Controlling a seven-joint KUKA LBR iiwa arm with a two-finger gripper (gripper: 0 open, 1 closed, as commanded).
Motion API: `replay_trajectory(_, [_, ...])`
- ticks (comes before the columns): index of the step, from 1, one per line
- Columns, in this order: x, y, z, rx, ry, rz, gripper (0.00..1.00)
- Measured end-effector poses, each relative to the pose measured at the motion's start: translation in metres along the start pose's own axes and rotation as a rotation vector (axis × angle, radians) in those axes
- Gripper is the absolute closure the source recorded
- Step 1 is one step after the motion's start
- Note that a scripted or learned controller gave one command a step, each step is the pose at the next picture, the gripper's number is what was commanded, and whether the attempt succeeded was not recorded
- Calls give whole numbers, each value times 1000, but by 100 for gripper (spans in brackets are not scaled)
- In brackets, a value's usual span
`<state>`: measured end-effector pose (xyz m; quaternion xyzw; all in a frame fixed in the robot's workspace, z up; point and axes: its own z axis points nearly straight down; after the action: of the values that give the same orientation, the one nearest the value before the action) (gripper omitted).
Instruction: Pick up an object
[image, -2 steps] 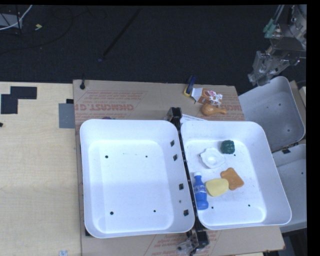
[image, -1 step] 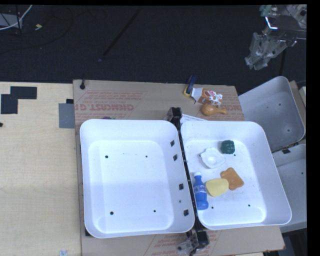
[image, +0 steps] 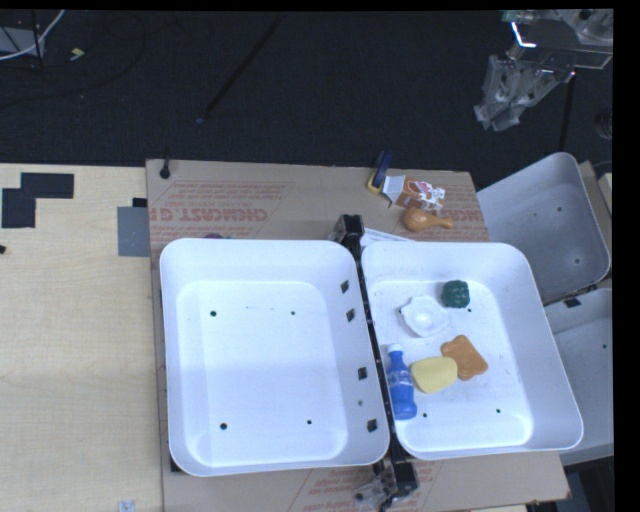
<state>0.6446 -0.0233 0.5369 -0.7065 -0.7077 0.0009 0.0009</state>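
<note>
Blue bottle (image: 401, 385) lies lowest in the right bin (image: 545, 400), lengthwise along the bin's left wall, close to its near edge. Just beside it, toward the bin's middle: yellow block (image: 433, 374), touching an orange-brown piece (image: 466, 356). Further back, a small white cup-like item (image: 424, 317), and a dark green lump (image: 456, 293) toward the far edge. All five sit loose in a cluster, none stacked, so any could serve as the pick target. Left bin (image: 180, 350) has only bare floor in view.

Behind the right bin's far edge, on the brown board (image: 250, 205) of the counter, lie an orange pear-shaped toy (image: 424, 219) and a small printed packet (image: 420, 190), outside either bin, likely strays.

Gripper (image: 498, 108) hangs high beyond the counter's far right corner, well apart from every object. Whether the jaws are apart or together: cannot tell. Judgement: approach not yet begun; it must travel toward the near side and descend into the right bin.
</note>
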Motion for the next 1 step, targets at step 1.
replay_trajectory(1, [17, -130, 43, 7, 2, 0, 100])
